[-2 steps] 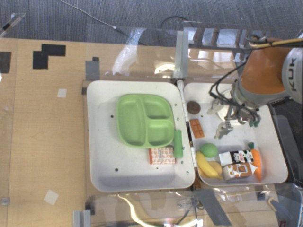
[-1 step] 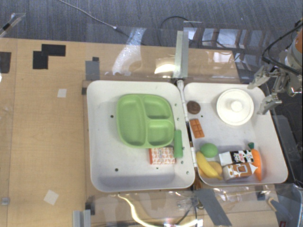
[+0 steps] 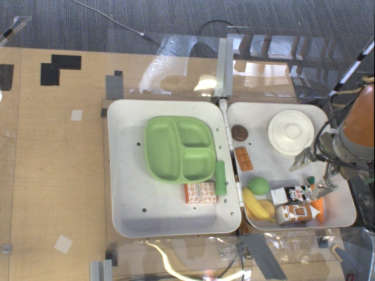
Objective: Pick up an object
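Left bin (image 3: 126, 174): I log green divided plate (image 3: 179, 148) near centre, green stick (image 3: 220, 178) touching its 4 o'clock edge, red patterned card (image 3: 200, 192) just beside plate at 6 o'clock.

Right bin (image 3: 345, 212): brown disc (image 3: 239, 133) at 10 o'clock, orange wafer (image 3: 243, 158) below it, white lid (image 3: 290, 131) at 12 o'clock, green ball (image 3: 258, 186) touching banana (image 3: 255, 204), small carton (image 3: 293, 213) at 6 o'clock.

Gripper (image 3: 316, 170) at bin's 3 o'clock, fingers (image 3: 300, 160) spread apart, I see nothing between them.

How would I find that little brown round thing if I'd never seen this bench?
Start at the right-hand bin. Look in its far left corner, just left of the white round lid. The brown disc lies there alone, the bin's smallest, darkest round item, above an orange wafer.
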You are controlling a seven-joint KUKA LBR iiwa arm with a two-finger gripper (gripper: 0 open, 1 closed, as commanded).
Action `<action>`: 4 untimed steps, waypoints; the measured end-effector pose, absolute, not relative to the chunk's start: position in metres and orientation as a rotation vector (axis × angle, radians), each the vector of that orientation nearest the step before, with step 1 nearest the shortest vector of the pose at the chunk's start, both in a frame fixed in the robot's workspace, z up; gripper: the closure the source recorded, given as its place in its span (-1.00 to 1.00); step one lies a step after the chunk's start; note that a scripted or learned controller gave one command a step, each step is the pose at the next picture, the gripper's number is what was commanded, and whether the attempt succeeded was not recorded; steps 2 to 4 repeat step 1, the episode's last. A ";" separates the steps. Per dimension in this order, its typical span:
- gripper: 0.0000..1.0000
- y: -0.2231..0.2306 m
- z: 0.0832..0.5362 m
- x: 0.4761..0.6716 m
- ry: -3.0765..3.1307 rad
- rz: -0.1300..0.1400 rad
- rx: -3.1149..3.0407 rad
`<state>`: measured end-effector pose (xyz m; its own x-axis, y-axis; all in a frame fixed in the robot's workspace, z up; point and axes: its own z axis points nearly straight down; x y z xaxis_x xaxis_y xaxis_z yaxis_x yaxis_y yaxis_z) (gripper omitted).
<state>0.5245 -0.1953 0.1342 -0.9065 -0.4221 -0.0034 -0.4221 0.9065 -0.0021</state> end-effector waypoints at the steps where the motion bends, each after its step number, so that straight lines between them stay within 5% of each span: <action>1: -1.00 -0.133 0.114 0.575 3.086 -0.015 -0.287; 4: -1.00 -0.133 0.114 0.575 3.086 -0.015 -0.287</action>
